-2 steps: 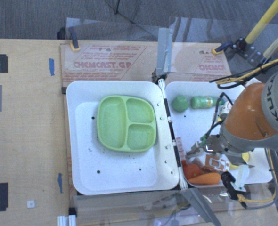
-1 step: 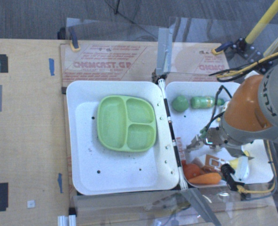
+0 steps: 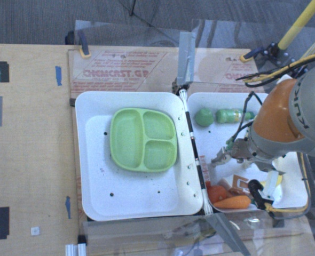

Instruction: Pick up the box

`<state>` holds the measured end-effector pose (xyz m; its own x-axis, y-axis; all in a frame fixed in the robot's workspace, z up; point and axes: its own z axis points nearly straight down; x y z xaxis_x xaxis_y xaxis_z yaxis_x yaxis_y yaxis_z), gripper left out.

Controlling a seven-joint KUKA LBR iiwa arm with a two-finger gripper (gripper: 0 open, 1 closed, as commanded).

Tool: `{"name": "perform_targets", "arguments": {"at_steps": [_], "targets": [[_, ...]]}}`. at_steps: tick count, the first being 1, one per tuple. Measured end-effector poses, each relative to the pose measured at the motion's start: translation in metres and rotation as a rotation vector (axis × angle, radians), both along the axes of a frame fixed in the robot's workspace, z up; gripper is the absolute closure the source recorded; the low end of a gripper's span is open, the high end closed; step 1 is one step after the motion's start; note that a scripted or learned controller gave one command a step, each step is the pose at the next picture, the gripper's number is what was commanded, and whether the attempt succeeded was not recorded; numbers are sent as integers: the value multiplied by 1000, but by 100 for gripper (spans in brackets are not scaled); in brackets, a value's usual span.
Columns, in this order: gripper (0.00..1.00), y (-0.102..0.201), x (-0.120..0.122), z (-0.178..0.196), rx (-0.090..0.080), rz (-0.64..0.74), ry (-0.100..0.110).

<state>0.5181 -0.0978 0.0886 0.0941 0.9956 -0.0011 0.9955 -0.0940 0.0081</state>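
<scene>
The gripper [image 3: 225, 154] hangs low over the right bin [image 3: 216, 129], and its metal fingers [image 3: 220, 158] look spread apart with nothing between them. Just below and to the right of the fingers lies the box [image 3: 239, 184], orange and white, partly tucked under the arm's wrist. Touching the box on its lower side is a carrot [image 3: 232, 201], with something red [image 3: 216, 192] beside it. Above the fingers, toward the bin's far wall, sit a green ball [image 3: 204, 117] and a green bottle [image 3: 228, 115]. Well off to the fingers' left, the left bin [image 3: 93, 196] holds a green divided plate [image 3: 143, 140].
</scene>
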Motion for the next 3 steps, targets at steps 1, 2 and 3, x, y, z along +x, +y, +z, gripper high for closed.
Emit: {"name": "perform_targets", "arguments": {"at_steps": [1,2,3], "targets": [[0,-5,38,0,-2,-12,-2],[0,-1,2,30,3,26,11],[0,-38,36,186,0,-47,7]]}}
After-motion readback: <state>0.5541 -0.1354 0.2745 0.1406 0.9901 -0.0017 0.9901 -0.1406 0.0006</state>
